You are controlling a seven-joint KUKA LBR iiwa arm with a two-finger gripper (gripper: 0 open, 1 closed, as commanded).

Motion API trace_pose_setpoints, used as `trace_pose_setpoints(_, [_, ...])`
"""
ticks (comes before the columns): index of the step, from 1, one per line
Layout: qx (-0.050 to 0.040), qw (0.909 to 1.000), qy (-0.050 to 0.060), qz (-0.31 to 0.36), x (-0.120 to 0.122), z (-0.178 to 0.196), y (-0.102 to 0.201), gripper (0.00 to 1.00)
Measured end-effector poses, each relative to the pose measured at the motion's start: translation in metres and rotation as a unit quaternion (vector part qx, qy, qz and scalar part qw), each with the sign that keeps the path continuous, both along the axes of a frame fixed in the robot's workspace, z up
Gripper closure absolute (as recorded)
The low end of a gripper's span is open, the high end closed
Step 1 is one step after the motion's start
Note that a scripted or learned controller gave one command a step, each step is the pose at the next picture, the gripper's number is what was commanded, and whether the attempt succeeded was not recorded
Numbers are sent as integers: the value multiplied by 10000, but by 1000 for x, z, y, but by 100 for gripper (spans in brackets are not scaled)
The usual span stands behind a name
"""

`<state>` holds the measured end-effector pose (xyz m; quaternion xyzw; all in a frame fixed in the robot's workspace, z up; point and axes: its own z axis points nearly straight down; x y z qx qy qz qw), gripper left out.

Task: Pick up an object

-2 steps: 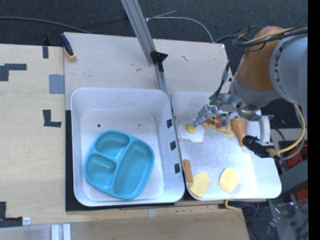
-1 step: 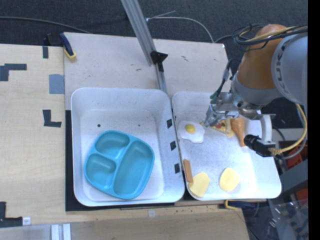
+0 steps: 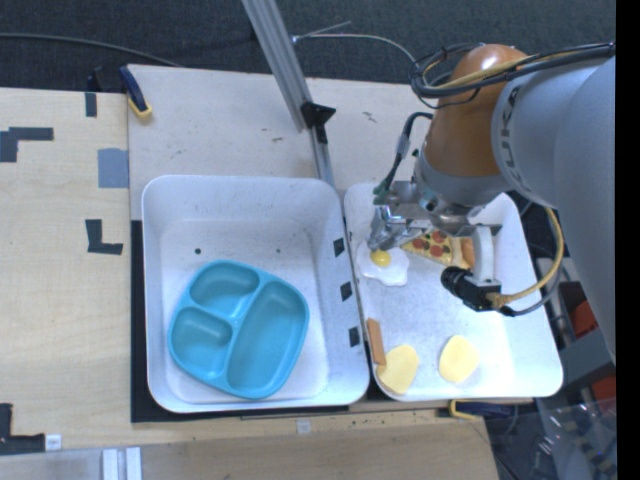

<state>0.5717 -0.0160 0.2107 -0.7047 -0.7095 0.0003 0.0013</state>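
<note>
My tool sits low in the right bin, directly over the fried egg by the bin's left wall; the egg lies just beneath and slightly toward me. I cannot tell how the tool is set or whether it has anything.

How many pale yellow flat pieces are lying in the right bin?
2. One yellow piece lies at the bin's near left corner, beside an orange stick. The other yellow piece lies to its right. More may be hidden under the arm.
</note>
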Motion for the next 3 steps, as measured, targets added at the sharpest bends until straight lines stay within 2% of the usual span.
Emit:
trace_pose_setpoints(1, [-4, 10000, 12, -8, 7, -23, 45, 100])
trace_pose_setpoints(2, [1, 10000, 7, -7, -18, -9, 79, 100])
trace_pose_setpoints(3, [-3, 10000, 7, -20, -17, -10, 78, 0])
